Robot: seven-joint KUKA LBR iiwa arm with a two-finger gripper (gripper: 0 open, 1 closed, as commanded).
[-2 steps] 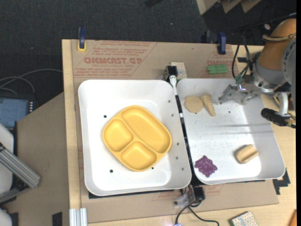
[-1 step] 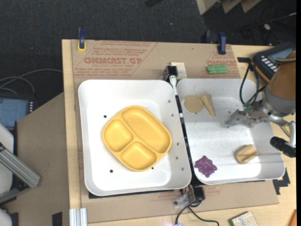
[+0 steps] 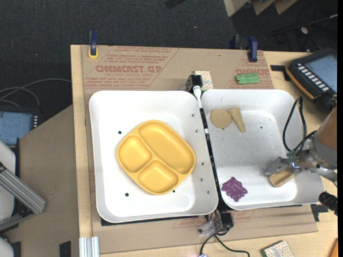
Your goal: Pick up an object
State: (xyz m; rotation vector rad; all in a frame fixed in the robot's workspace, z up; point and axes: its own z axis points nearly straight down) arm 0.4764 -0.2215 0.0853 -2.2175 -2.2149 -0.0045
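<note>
The left shallow white bin (image 3: pixel 102 159) holds a yellow three-compartment plastic plate (image 3: pixel 155 156), while the right white bin (image 3: pixel 252 96) holds a round tan cookie-shaped piece (image 3: pixel 219 119) touching a tan cone-shaped piece (image 3: pixel 237 119) at its far side and a purple grape-bunch toy (image 3: pixel 234 188) at its near left. The grey gripper (image 3: pixel 280 169) is low in the right bin's near right part, just beside a tan bread-like block (image 3: pixel 282 178), and I cannot tell how it is set or whether it touches the block. A green oblong toy (image 3: pixel 247 79) lies on the brown cardboard-covered bench (image 3: pixel 139 68) beyond the right bin.

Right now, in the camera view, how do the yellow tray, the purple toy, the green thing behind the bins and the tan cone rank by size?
1. Yellow tray, by far the largest.
2. Purple toy.
3. Tan cone and green thing: too alike to rank.
</note>
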